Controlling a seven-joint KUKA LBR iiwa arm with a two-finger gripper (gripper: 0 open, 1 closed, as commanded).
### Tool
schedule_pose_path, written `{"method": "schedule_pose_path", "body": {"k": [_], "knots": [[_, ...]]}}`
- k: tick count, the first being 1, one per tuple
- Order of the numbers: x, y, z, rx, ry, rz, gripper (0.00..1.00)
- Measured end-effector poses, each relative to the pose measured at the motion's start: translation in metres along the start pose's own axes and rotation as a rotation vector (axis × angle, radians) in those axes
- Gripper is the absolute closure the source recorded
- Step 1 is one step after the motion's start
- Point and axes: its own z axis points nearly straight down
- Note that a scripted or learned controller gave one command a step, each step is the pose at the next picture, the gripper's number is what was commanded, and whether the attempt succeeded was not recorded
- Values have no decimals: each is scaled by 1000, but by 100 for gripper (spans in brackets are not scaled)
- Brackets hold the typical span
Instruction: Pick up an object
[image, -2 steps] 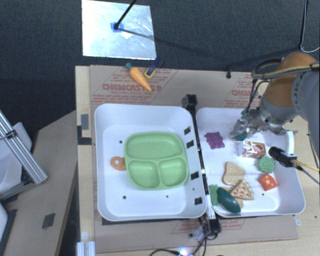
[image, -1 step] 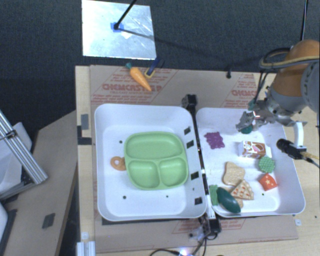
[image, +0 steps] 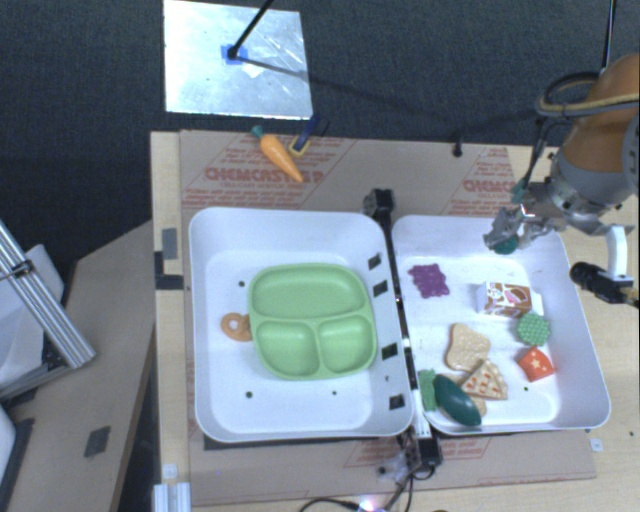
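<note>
Purple grapes are lying nearest; the tool is hovering above, possibly gripping something teal, so descending squarely matters.

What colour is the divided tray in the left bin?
Light green; the camera view shows the divided tray plainly in the left bin.

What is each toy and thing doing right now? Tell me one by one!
gripper: hovering over the right bin's far corner
green tray: flat in the left bin
pretzel: lying beside the tray
carrot: lying outside the bins
grapes: lying in the right bin
bread slice: lying flat
pizza slice: lying flat
</note>
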Motion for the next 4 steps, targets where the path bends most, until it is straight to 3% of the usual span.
{"method": "schedule_pose_path", "body": {"k": [1,3,4], "knots": [[0,2,-33,1,1,-1,100],[99,-30,-38,6,4,-5,100],[144,-32,-29,6,3,-5,100]]}}
